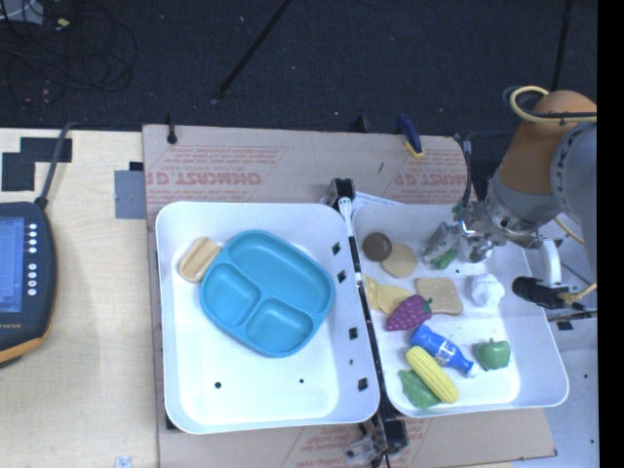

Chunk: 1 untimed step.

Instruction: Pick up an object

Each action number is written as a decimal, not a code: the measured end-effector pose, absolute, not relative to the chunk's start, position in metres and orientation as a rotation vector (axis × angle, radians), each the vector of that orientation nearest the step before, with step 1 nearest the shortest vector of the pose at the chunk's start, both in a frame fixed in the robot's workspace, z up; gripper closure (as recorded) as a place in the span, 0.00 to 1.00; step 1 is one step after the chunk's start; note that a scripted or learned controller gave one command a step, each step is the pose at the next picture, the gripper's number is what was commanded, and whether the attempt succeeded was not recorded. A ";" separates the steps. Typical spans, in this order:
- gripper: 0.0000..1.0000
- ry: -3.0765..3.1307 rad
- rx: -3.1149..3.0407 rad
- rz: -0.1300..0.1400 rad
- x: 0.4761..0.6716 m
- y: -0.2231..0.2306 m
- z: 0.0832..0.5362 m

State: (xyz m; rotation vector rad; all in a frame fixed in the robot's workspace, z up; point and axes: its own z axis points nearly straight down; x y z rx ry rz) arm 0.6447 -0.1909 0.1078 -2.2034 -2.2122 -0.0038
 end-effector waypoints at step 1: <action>1.00 -2.221 -2.211 0.003 0.645 -0.195 0.113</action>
